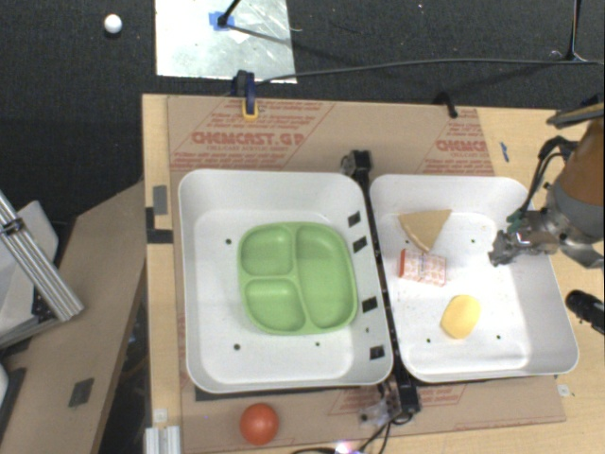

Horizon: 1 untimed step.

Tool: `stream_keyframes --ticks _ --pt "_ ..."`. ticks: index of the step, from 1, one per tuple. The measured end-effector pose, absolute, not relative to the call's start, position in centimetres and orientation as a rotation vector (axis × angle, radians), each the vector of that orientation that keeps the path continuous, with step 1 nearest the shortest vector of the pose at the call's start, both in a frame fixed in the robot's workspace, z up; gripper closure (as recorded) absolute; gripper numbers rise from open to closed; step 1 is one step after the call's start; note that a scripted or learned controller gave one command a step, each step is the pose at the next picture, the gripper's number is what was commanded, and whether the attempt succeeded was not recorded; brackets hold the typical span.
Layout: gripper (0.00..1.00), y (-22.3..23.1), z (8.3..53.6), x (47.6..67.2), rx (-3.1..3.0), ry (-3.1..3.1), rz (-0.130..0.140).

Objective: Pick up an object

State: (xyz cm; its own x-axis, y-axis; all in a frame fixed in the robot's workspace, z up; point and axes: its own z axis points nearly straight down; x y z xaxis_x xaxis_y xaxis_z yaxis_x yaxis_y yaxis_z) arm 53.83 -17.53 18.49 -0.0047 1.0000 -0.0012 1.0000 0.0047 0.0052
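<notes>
Whether the jaws are parted or closed cannot be told, since the gripper (504, 247) is showing as a small dark shape with nothing visibly caught in it. It is hanging over the right side of the right bin (539, 348), at the end of the grey arm (579, 218) that is reaching in from the right. Three things are lying in that bin, all to the left of the gripper and apart from it. A tan wedge (425, 228) is sitting toward the back, near the middle of the bin. Just in front of it, touching or nearly touching, a small red and white packet (422, 267) is lying flat. A yellow lump (460, 316) is resting nearer the front, apart from the packet. In the left bin (203, 348) a green divided plate (297, 277) with three compartments is lying in the middle. The two bins are sitting side by side on a sheet of printed cardboard (284, 135). An orange ball (258, 423) is resting on the bench in front of the left bin, outside it
</notes>
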Motion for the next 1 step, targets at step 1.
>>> stream_keyframes --ticks 1 --pt "1.0 -17.25 24.85 54.39 2.209 2.223 0.007"
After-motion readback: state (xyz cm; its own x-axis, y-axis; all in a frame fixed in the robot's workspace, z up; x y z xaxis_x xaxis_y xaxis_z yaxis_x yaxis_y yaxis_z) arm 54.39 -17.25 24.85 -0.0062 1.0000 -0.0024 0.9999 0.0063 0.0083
